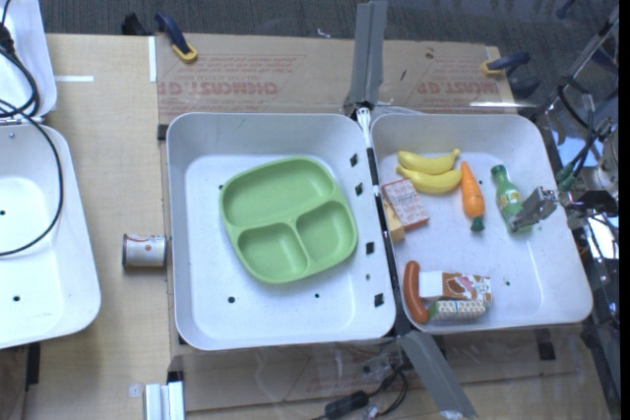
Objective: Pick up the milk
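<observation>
White plastic bins sit side by side — the left bin bears a green divided plate, and the right bin has the milk carton lying at its near edge, touching a red sausage. Farther back lie bananas, a carrot, a green bottle and a small box. Just right of the bottle the gripper hangs — whether released or clenched I cannot tell — well apart from the milk.

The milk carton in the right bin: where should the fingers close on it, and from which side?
The milk carton lies flat near the right bin's front wall, long axis running left-right. Probably best from above, fingers closing across its short width at mid-length. The red sausage lies against its left end, so an end-to-end grip looks crowded. The gripper is off to the right, beside the green bottle.
</observation>
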`<state>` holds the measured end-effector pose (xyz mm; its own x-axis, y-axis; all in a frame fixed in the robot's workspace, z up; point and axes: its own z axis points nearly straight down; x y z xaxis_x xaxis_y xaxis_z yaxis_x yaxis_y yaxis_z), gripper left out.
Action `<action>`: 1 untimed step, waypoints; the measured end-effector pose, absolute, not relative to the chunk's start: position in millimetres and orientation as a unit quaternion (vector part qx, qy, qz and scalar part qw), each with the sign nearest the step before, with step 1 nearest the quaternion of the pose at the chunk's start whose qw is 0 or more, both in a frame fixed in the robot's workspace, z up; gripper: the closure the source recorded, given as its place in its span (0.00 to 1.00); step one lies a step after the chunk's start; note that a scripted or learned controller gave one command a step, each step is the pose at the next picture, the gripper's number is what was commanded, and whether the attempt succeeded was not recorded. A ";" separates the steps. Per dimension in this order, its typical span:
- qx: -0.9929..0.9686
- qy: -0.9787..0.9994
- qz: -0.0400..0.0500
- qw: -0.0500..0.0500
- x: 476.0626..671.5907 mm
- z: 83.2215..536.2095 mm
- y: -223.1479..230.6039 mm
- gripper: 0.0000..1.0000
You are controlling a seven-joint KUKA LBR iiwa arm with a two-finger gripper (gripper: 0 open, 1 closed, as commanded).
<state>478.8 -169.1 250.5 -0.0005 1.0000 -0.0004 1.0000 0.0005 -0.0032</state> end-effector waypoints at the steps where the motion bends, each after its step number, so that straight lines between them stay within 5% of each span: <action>1: -0.650 -0.760 0.001 0.002 476.7 116.7 -112.7 0.00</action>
